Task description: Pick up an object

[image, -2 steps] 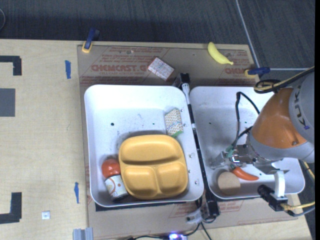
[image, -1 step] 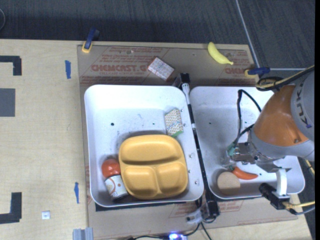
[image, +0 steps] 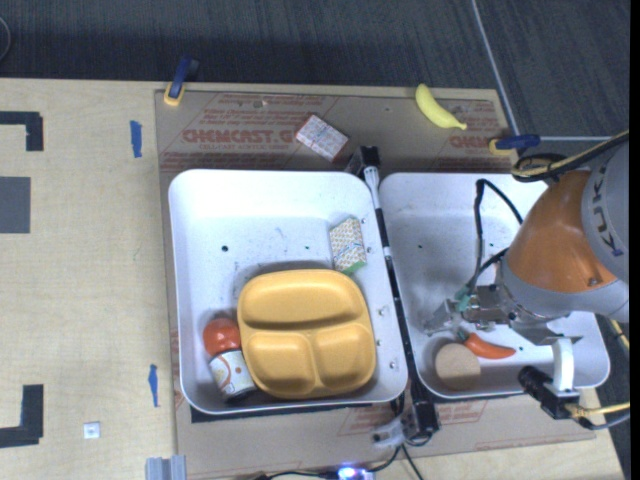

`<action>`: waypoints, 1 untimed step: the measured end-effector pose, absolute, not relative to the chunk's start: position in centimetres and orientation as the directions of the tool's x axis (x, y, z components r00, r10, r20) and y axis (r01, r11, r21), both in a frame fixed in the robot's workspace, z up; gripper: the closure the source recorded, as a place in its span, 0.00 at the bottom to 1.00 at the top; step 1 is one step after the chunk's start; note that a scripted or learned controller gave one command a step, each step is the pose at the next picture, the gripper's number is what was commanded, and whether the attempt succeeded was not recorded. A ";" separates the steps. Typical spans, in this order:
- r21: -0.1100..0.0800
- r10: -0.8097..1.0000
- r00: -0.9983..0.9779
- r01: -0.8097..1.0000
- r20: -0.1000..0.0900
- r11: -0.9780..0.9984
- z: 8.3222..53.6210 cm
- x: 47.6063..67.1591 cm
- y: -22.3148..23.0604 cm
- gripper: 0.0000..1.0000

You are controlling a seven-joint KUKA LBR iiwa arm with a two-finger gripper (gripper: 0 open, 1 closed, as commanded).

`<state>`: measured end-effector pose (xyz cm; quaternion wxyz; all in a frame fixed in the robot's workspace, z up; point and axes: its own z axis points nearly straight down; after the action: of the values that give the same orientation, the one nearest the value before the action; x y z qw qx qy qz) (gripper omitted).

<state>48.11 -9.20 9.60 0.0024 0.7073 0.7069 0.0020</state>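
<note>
Orange carrot (image: 490, 347) lying left-right in right bin (image: 430, 208), under end effector (image: 478, 313), grip state unclear

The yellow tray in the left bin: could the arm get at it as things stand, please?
Probably yes. The yellow tray lies uncovered on top in the left bin, with nothing over it. The gripper sits low in the right bin, so it must lift over the rims between first.

Even, bright overhead light. White bins (image: 190, 268) near blown out, mild glare on their walls. Soft shadow beneath yellow tray (image: 305, 333). Dark floor (image: 300, 18) above worktop (image: 80, 268) underexposed. Overall slightly soft, low-resolution focus.
</note>
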 end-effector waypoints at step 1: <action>0.002 1.000 0.000 1.000 0.000 0.000 8.6 48.0 -9.2 0.00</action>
<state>48.00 -9.16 8.59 0.0007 0.7072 0.7070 0.0008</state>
